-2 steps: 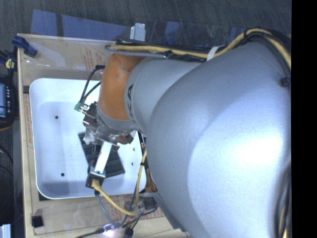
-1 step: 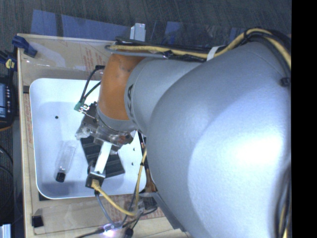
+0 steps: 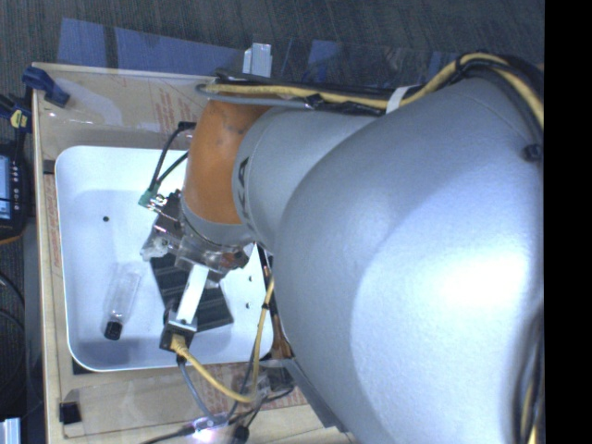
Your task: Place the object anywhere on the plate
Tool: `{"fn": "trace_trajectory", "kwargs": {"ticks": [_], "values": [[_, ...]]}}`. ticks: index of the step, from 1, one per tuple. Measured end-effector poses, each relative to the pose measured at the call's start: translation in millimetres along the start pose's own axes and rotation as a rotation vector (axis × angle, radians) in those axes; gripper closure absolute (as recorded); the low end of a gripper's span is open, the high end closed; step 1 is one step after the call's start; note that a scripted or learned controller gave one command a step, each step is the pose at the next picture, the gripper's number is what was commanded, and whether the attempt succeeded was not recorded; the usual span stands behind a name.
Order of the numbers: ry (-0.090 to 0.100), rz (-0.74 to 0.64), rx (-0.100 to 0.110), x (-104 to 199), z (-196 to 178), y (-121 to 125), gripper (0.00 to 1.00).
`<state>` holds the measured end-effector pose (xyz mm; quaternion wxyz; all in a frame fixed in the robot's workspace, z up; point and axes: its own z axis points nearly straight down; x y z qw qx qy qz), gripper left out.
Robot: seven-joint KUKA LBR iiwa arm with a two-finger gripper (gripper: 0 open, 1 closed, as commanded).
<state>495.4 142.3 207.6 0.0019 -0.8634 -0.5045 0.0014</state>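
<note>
A clear tube with a black cap lies on the floor of the left white bin, near its front left corner. Its cap end points toward the front wall. My gripper hangs low over the same bin, just right of the tube and apart from it. The grey arm with its orange band comes in from the right and covers the rest of the bench.
A small dark speck marks the bin floor behind the tube. The bin's left wall and front wall stand close to the tube. A wooden bench frame runs along the left side, with blue clamps at the back left.
</note>
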Motion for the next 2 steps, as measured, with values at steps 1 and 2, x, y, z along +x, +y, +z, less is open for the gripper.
{"fn": "trace_trajectory", "kwargs": {"ticks": [1, 2], "values": [[0.002, -0.044, -0.003, -10.3, -99.0, -16.7, 0.0], [-0.005, 0.102, 0.002, 44.3, 40.8, -49.4, 0.0]]}}
